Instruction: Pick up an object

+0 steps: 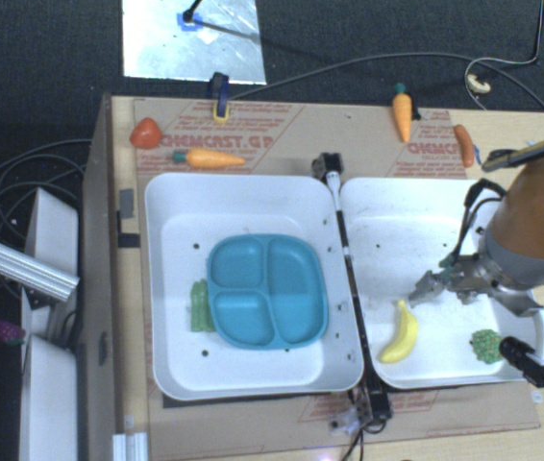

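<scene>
A yellow banana [399, 334] lies near the front of the right bin [387, 214]. A green broccoli piece [485, 345] sits at that bin's front right. My gripper [430, 285] hangs over the middle of the right bin, just above and right of the banana's upper tip, with nothing visibly in it. The left bin [171, 214] holds a blue divided plate [267, 290] with a green leafy piece [200, 306] against its left side.
Behind the bins, on the cardboard, lie a red pepper-like toy [145, 133], an orange carrot [210, 158], a second carrot [403, 114] and a small orange piece [463, 145]. A black divider rail [346, 257] runs between the bins.
</scene>
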Tool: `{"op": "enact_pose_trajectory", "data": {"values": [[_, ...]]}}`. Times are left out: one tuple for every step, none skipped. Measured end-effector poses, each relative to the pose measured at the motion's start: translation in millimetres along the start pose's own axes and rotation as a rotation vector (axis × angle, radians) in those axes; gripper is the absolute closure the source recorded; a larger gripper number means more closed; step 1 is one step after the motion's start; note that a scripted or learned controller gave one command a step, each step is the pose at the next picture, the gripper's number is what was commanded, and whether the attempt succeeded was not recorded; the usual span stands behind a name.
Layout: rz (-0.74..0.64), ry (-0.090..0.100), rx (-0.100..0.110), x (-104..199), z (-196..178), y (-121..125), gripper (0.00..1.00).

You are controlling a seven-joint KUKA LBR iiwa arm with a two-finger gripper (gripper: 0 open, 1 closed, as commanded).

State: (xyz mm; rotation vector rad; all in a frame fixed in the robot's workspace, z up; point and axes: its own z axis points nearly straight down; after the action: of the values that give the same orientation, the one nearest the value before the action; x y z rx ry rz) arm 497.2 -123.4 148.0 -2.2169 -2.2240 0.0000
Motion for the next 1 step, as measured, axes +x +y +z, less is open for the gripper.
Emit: {"op": "enact_pose_trajectory", "data": {"values": [[0.001, -0.001, -0.002, 31.4, 63.8, -10.2, 0.0]]}}
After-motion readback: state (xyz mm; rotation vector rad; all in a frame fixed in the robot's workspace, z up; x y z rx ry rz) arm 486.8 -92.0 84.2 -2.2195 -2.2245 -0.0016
